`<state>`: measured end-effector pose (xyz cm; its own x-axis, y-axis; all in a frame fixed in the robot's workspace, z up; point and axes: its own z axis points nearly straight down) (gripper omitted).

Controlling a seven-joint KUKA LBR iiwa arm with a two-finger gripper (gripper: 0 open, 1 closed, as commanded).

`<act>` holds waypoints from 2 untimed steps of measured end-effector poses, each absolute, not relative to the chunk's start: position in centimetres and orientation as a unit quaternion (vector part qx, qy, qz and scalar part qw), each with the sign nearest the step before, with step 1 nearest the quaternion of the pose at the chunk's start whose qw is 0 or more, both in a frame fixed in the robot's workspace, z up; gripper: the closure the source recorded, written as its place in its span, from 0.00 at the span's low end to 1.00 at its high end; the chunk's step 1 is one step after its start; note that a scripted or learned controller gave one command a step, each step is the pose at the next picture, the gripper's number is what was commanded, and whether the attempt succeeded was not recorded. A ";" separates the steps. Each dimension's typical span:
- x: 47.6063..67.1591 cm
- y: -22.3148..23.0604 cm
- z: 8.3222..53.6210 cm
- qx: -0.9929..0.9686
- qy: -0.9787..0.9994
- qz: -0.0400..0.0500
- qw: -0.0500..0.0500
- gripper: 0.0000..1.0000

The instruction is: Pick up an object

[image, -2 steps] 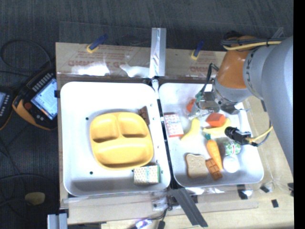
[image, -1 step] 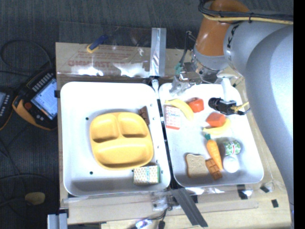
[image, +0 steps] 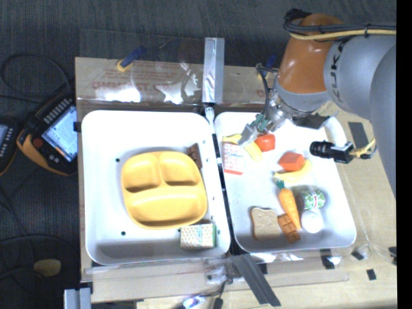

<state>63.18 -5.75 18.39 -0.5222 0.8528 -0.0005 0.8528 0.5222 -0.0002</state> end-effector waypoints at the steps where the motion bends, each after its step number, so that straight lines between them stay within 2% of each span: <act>1: 64.2 -7.7 21.3 0.498 0.867 0.001 0.000 1.00; 2: 66.8 -2.6 18.3 0.458 0.889 -0.001 0.000 1.00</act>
